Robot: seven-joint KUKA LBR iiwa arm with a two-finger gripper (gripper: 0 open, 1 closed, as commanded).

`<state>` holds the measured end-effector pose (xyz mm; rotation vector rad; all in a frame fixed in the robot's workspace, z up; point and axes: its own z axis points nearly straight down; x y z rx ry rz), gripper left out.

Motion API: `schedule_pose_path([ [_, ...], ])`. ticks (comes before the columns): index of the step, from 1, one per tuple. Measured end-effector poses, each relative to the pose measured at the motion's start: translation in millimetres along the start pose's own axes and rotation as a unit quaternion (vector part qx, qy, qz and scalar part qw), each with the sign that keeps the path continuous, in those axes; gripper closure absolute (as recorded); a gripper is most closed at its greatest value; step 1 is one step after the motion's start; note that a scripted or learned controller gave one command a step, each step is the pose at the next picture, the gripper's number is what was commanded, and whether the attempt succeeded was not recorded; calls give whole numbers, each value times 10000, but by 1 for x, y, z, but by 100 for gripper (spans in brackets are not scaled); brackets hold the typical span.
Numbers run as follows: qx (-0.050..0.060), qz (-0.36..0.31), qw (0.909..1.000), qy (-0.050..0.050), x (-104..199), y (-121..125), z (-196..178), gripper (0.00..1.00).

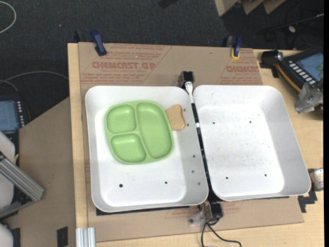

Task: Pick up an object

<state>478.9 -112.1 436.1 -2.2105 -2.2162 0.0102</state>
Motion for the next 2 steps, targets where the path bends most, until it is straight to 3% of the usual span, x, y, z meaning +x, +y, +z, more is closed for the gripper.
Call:
schedule_pose_path([
  [1,-8,0,10000,-4,33,1,96,100],
  [2,-94,-38,9999,-10,117,28,65,100],
])
